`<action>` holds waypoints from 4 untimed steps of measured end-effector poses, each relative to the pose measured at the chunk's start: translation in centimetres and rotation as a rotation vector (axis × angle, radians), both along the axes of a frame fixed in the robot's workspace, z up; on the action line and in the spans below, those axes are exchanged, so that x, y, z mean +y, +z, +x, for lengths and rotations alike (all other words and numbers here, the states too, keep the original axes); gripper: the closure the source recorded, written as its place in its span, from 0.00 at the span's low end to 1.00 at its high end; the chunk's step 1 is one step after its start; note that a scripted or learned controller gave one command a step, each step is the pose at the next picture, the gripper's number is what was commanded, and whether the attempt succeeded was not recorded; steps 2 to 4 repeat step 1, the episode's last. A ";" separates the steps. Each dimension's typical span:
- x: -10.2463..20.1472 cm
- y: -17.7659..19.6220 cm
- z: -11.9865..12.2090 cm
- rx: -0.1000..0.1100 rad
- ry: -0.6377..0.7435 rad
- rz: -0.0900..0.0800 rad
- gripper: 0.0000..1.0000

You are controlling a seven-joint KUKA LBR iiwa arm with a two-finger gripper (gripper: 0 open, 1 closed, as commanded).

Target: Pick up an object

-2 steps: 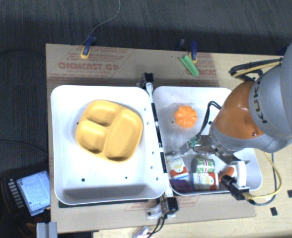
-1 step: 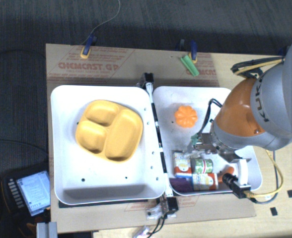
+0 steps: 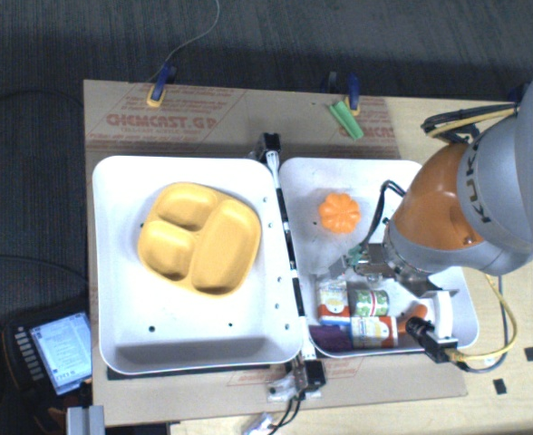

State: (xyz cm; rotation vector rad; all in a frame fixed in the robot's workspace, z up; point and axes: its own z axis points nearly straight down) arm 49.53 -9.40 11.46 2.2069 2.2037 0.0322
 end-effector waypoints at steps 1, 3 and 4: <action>-0.1 -2.6 -0.8 0.018 0.003 -0.002 0.00; -0.1 -2.6 -0.8 0.018 0.003 -0.002 0.00; -0.1 -2.6 -0.8 0.018 0.003 -0.002 0.00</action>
